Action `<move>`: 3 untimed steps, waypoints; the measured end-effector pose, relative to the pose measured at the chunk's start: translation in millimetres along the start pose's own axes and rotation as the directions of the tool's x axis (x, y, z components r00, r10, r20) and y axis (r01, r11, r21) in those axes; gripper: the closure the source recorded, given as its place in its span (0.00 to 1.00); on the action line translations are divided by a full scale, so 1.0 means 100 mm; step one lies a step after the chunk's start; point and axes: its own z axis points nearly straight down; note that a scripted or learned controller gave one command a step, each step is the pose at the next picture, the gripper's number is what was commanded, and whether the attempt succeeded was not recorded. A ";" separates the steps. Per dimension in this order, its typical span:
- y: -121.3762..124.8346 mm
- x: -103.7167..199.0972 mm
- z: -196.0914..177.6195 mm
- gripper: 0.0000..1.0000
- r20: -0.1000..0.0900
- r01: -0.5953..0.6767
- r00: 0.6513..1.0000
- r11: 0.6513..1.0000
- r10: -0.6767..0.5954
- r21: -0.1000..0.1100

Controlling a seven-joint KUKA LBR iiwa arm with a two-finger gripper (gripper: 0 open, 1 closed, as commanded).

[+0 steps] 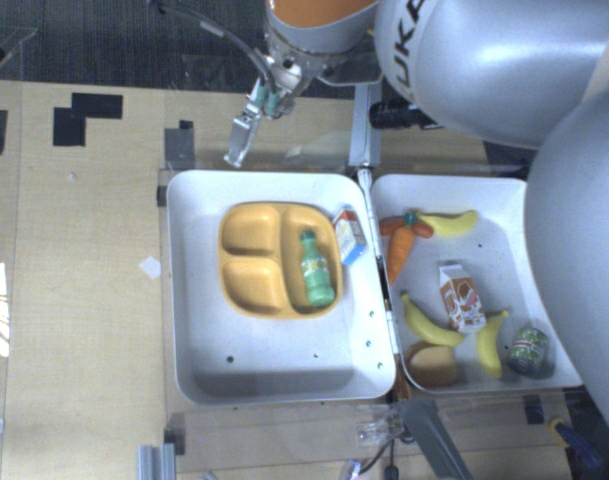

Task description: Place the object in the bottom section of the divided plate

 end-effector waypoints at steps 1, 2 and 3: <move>0.07 0.02 0.05 0.00 0.001 0.269 0.963 0.963 -0.269 -0.001; 0.07 0.02 0.05 0.00 0.000 0.269 0.963 0.963 -0.269 -0.001; 0.07 0.02 0.05 0.00 0.000 0.269 0.963 0.963 -0.269 -0.001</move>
